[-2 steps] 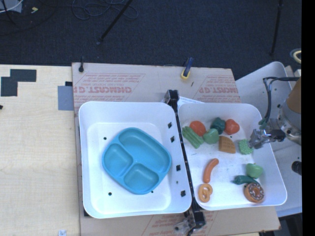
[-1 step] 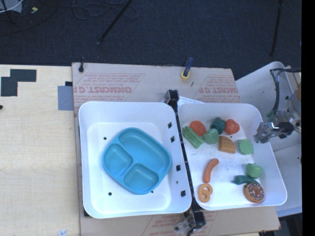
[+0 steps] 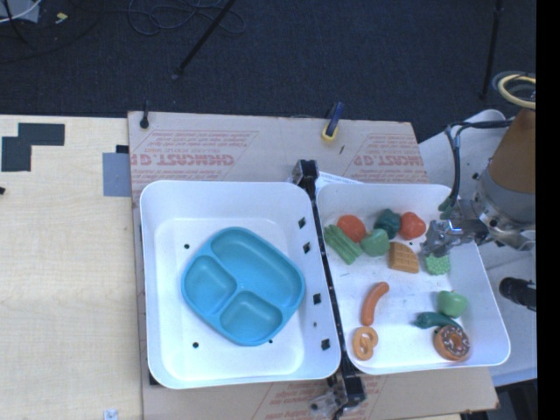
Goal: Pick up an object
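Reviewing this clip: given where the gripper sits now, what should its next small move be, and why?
Probably a short straight descent. The gripper hangs at the right bin's upper right, just above a light green piece, with nothing seen held. The waffle lies close on the left, so drifting sideways risks a bump.

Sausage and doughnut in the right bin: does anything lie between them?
Between the sausage and the doughnut, the camera view shows bare white bin floor, with a dark green piece near the doughnut's end.
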`<control>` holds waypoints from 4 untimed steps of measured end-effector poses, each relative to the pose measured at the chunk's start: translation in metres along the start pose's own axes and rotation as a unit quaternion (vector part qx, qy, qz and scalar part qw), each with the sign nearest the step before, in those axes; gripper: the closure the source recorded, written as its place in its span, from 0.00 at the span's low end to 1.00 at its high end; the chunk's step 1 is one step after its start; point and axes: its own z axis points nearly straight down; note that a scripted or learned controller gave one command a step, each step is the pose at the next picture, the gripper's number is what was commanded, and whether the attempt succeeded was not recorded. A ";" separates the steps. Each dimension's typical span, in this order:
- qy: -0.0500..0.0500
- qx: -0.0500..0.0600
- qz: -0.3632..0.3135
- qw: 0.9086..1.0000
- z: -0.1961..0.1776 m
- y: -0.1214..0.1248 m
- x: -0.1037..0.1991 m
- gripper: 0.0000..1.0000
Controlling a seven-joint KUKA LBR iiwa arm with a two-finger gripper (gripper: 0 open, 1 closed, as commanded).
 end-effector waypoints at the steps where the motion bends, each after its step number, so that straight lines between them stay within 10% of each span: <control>1: 0.000 0.000 0.000 1.000 -0.001 0.001 0.044 1.00; 3: -0.001 0.001 0.001 1.000 -0.002 0.009 0.140 1.00; 4: -0.002 0.000 0.000 1.000 0.002 0.015 0.139 1.00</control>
